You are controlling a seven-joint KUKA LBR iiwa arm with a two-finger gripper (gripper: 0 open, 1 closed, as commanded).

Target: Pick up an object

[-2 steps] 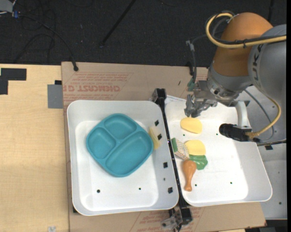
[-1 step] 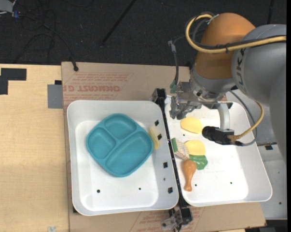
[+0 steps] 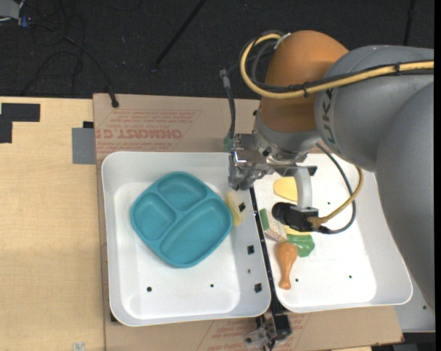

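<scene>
My gripper (image 3: 241, 172) hangs over the divider between the two bins, at the right edge of the left bin (image 3: 125, 291). Just below it is a small pale yellow block (image 3: 235, 206) with a dark mark, close to the bin's right wall; whether the gripper touches it is unclear. A teal divided plate (image 3: 181, 218) lies in the middle of the left bin. In the right bin (image 3: 366, 284) lie a brown toy drumstick (image 3: 287, 263), a green piece (image 3: 302, 244), a flat yellow piece (image 3: 284, 189) and a speckled pale piece (image 3: 273, 232).
The grey arm with its orange band (image 3: 304, 57) covers the upper right of the right bin. Cardboard (image 3: 161, 123) lies under the bins, on a wooden bench (image 3: 37, 232). Free floor shows at the front of both bins.
</scene>
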